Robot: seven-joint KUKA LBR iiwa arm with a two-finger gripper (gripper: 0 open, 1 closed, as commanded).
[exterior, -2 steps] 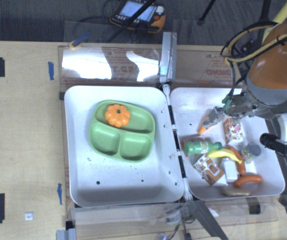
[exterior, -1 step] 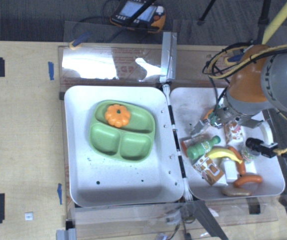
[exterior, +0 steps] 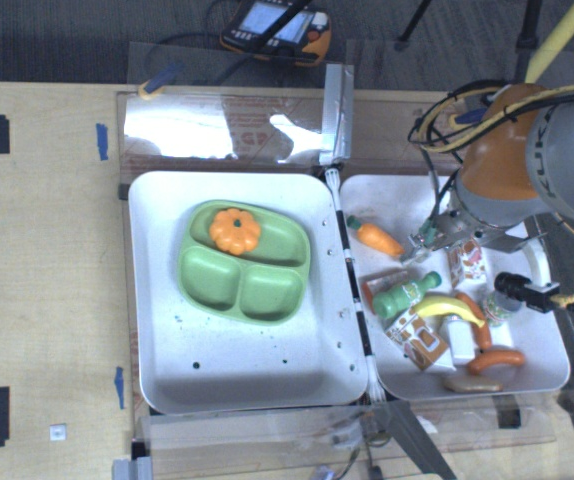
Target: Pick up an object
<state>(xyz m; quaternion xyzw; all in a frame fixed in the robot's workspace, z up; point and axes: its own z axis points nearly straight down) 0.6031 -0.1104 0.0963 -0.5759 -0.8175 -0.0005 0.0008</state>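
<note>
My end effector (exterior: 433,234) over the right bin (exterior: 547,368); its state I cannot tell.
Orange carrot (exterior: 378,237) with green top lies just left.

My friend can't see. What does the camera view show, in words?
A grey robot arm reaches over the right white bin, piled with toy food: a carrot, a banana, a green bottle. In the left white bin, a green divided plate holds a small orange pumpkin.

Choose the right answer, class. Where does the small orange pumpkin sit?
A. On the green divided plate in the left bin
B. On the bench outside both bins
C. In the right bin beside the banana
A: the pumpkin rests in the top compartment of the green divided plate, inside the left bin.
</note>
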